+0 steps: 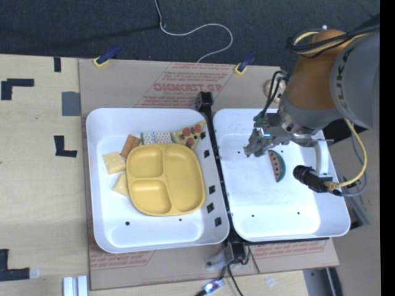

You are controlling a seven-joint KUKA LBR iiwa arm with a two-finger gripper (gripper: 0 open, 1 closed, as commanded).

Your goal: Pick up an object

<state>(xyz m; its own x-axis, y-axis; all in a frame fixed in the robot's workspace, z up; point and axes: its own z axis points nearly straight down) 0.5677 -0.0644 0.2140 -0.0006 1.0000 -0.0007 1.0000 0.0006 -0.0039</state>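
Observation:
A watermelon slice (277, 165), red with a green rind, lies in the right bin (290, 217). My gripper (254, 148) hangs over that bin just left of and slightly above the slice, apart from it. A yellow divided plate (165, 179) lies in the left bin (105, 227), with a pizza slice (190, 134), a brown cracker (129, 145) and pale yellow cheese pieces (114, 163) tucked around its upper and left edges.
A black divider (214, 165) runs between the two bins. The arm's grey and orange body (321, 85) leans over the right bin's upper right corner. A black fitting with a yellow cable (315, 177) hangs over the right bin's right side.

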